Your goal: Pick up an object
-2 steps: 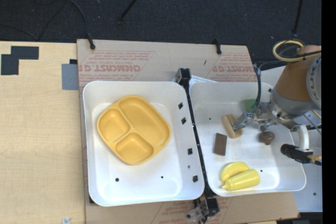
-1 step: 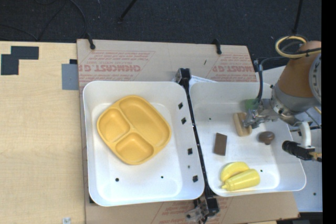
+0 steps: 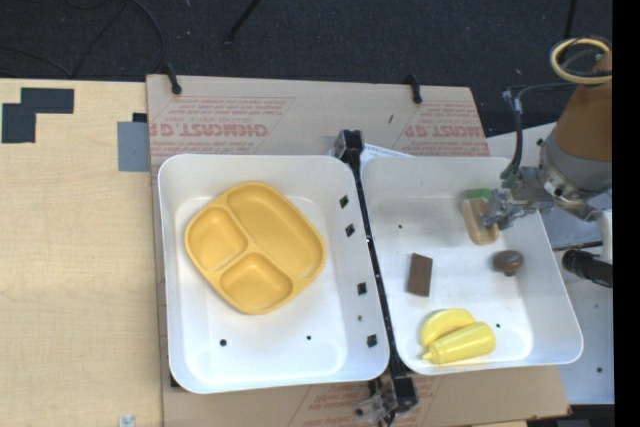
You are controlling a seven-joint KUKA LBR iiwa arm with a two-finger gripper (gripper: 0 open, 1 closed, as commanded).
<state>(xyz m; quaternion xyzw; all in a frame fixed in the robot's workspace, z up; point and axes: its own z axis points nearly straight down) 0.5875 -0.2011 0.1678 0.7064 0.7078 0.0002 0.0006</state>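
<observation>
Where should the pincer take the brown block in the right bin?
Probably from straight above, closing across the short width of the brown block. It lies flat and slightly tilted, long axis near vertical in the view, with bare floor of the right bin all around it, well apart from the yellow bananas.

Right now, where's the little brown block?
The brown block lies in the right bin, near its middle, above the yellow bananas and left of the small round brown object.
</observation>
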